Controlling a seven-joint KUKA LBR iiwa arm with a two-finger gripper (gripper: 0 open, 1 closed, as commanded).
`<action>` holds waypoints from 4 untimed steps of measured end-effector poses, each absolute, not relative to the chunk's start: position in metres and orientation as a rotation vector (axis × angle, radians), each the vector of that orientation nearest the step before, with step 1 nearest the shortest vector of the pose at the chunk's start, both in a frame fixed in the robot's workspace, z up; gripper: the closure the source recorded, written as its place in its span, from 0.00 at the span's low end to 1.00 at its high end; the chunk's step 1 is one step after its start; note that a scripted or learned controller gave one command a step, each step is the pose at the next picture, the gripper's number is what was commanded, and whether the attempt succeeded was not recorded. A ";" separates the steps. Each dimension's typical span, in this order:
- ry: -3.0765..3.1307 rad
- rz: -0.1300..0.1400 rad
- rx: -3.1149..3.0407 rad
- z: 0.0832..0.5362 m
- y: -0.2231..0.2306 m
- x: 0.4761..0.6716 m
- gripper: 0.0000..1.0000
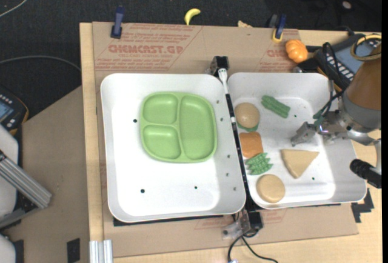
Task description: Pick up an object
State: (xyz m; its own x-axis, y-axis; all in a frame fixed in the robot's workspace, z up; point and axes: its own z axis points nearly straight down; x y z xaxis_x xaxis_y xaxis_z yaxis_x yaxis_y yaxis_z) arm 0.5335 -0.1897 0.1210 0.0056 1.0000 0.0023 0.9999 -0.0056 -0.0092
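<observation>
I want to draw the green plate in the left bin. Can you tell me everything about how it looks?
The green plate is pale green, smooth and plastic-looking, shaped like a square with rounded corners. Raised ridges split it into three sections: two smaller ones on the camera's left side and one long one on the right. It holds no food. It lies flat, right side up, on the floor of the left bin, a bit above the middle, turned slightly askew. Only the bin touches it.
</observation>
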 end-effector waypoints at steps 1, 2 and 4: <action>-2.213 0.004 -2.216 0.082 -0.157 0.475 0.00; -2.212 -0.007 -2.209 0.088 -0.221 0.505 0.00; -2.225 -0.003 -2.219 0.096 -0.223 0.561 1.00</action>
